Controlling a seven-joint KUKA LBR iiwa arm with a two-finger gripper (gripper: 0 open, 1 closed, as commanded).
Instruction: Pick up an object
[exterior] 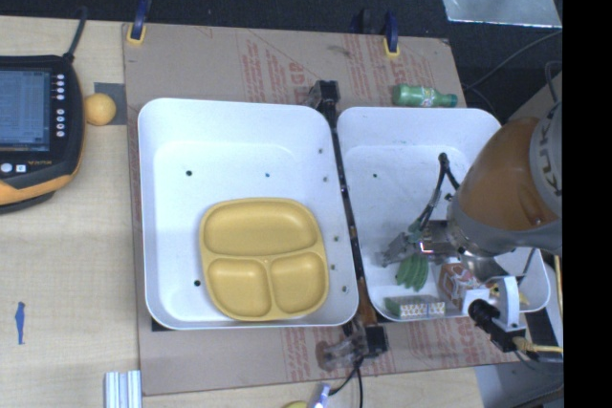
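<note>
My gripper (411, 250) is low in the front part of the right bin (402, 134), reached in from the right. A dark green elongated object (414, 272) lies just below it, touching or nearly touching the gripper's tip. Beside that, to the right, a small red and white object (455, 278) is partly covered by the wrist. A flat grey-white piece with dots (417, 308) rests against the bin's front wall. I see nothing lifted off the bin floor.
The left bin (172, 139) holds a yellow divided plate (265, 257). A green bottle (425, 96) lies on the cardboard behind the right bin. A yellow ball (98, 108) and a handheld control pendant (33, 129) sit at far left.
</note>
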